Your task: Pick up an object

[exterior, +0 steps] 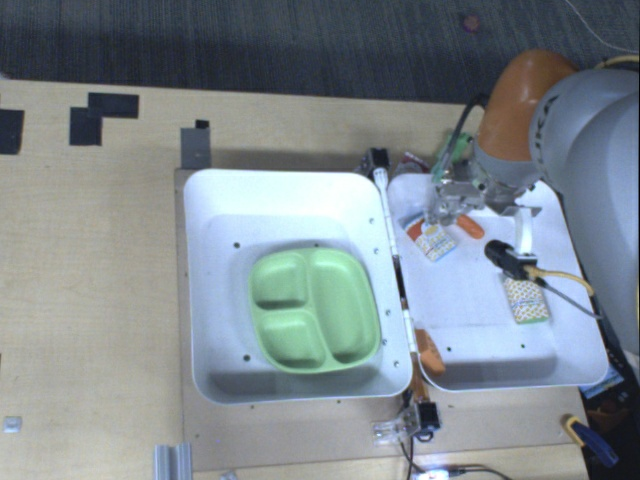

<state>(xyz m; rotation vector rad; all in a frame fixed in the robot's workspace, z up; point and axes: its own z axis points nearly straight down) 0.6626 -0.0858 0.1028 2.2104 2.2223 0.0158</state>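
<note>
a small patterned packet (435, 242) lay just under the hand (446, 208) in the right bin (480, 368), probably its target. if the hand was spread or pressed together, i could not tell. an orange piece (469, 228) lay beside it.

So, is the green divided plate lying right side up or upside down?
Right side up. The green divided plate lies flat in the left bin, and its three compartments face up, with nothing in them.
</note>
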